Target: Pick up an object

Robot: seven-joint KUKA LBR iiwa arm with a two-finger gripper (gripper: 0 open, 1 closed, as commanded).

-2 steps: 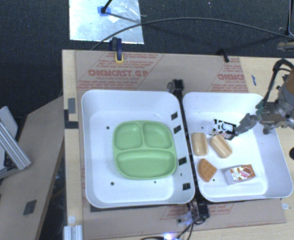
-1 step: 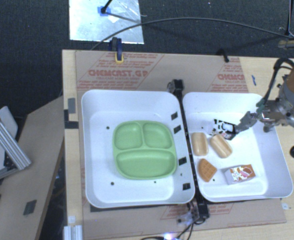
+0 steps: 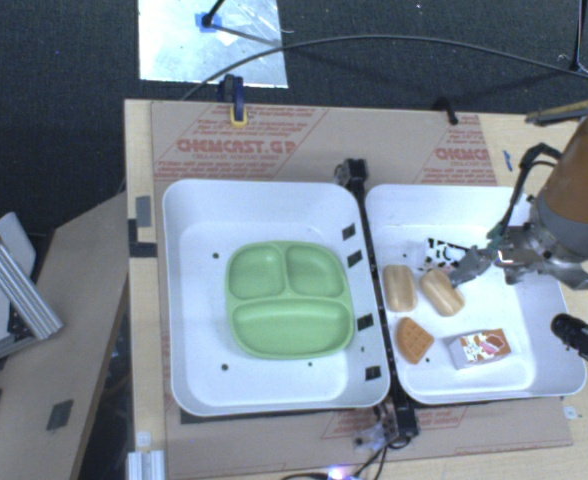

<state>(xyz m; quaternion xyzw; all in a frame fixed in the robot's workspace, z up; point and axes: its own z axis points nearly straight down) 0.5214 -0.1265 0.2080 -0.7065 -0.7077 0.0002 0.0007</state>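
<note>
Tan bread-like pieces in the right bin, pincer close above them.

The right bin, right of centre in the frame, holds a tan roll, a second roll just left of it, a flat orange cracker-like piece below, and a small printed packet toward the lower right. The pincer sits just above and right of the tan roll; whether it is clenched or released I cannot tell. The tan roll's long axis runs from upper left to lower right. It looks light, probably smooth toy plastic, so best taken across its narrow middle. The left bin carries a green divided plate on the desk.
</note>
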